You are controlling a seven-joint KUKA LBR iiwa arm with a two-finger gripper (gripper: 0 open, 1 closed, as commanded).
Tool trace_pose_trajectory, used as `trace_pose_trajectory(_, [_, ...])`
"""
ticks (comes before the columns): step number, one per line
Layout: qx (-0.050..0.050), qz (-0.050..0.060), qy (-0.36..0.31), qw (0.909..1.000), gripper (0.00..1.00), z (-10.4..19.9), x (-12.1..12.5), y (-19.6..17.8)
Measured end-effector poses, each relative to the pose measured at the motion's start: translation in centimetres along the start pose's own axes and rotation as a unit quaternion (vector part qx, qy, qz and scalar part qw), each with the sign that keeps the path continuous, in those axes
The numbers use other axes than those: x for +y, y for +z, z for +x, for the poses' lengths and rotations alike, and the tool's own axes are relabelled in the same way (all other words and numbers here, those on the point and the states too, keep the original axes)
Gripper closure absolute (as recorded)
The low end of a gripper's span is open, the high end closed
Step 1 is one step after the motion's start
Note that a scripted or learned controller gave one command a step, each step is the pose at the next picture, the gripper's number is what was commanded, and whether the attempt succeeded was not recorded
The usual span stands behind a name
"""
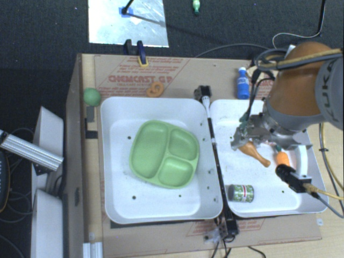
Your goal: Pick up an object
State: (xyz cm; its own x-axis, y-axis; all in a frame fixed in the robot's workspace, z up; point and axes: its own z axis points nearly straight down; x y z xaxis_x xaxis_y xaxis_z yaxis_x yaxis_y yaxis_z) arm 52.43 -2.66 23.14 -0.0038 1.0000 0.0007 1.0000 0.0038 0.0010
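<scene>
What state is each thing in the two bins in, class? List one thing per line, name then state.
green divided plate: lying flat in the left bin, right way up.
small can: lying on its side in the right bin.
orange carrot-like piece: lying flat, just below the gripper.
blue bottle: upright, outside the bins.

1. Two bins sit side by side on the counter point(161, 71): the left bin point(115, 198) and the right bin point(226, 114).
2. A divided tray point(164, 153) lies in the middle of the left bin.
3. In the right bin, a can point(240, 193) lies on its side near the front edge.
4. The gripper point(243, 140) is over the right bin's middle, with a carrot-shaped toy point(256, 155) just beside it.
5. A bottle point(243, 83) stands behind the right bin.
6. A ball point(92, 96) rests at the left bin's rear left corner.
</scene>
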Motion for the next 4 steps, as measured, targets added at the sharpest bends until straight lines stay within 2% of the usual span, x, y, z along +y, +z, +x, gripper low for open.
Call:
trace_pose_trajectory(1, [0.0, 0.0, 0.0, 1.0, 1.0, 8.0, -2.9, -1.9])
trace_pose_trajectory(2, [-0.001, -0.001, 0.001, 1.0, 1.0, 2.7, 3.0, -2.1])
trace_pose_trajectory(3, [0.0, 0.0, 0.001, 1.0, 1.0, 3.5, -3.7, -2.4])
trace_pose_trajectory(4, [0.0, 0.0, 0.0, 1.0, 1.0, 11.8, -3.7, -2.2])
